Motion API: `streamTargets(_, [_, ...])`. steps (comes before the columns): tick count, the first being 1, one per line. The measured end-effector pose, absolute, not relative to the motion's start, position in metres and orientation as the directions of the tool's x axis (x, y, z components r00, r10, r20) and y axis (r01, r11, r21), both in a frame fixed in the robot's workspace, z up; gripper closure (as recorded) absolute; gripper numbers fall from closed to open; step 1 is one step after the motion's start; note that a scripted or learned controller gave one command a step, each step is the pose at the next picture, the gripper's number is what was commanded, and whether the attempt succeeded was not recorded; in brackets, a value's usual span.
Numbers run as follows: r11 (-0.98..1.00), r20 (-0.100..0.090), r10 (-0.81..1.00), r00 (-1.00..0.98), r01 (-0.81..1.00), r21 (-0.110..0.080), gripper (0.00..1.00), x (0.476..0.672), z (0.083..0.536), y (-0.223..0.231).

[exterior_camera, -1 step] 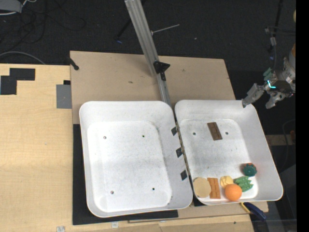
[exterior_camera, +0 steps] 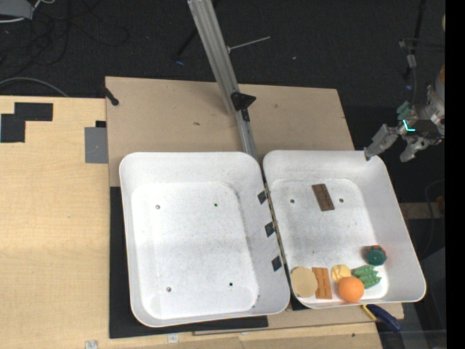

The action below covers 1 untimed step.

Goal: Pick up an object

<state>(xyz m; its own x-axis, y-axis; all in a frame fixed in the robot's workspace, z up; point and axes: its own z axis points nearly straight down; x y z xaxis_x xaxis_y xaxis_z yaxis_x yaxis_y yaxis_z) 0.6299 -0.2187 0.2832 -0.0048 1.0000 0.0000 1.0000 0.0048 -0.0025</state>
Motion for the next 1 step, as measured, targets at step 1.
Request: streamTargets(1, [0.005,0.002,1.0,-0.005,1.0,-0.006,0.0,0.6278,0.2388,-0.2131])
